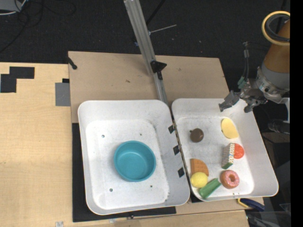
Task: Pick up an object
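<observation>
Green vegetable [209, 187], yellow ball [199, 179], donut [230, 178] crowd right bin [265, 174].

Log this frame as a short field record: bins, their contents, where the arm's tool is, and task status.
left bin: holds a teal bowl
right bin: holds small toy foods
right bin items: yellow oval piece, brown round piece, pink donut, yellow ball, green piece, orange wedge, red and white piece
tool: over the right bin's far right corner, above the items
tool contents: nothing seen between its fingers
task status: no object picked up yet
</observation>
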Controlling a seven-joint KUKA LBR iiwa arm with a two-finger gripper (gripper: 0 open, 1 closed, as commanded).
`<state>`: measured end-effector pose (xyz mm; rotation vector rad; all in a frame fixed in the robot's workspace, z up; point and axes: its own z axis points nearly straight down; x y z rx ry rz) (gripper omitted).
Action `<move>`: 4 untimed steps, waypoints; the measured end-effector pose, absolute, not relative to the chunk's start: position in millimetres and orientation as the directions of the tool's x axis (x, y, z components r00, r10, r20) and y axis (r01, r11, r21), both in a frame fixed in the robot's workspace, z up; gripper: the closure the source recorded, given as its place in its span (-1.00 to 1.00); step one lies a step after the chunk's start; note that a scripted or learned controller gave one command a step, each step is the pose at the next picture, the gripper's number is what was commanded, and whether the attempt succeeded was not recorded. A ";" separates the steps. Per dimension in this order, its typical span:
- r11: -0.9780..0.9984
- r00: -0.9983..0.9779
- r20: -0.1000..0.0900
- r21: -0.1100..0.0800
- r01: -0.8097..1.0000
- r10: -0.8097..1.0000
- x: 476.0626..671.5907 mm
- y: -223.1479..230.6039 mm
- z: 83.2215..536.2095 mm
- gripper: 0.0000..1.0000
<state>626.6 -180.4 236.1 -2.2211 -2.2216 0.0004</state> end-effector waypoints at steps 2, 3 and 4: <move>0.000 0.000 0.001 -0.005 1.000 1.000 616.4 -188.9 141.6 -1.00; 0.001 -0.001 0.001 -0.003 1.000 1.000 615.7 -188.2 89.1 -1.00; 0.000 0.000 0.000 0.000 1.000 1.000 616.4 -188.9 101.6 1.00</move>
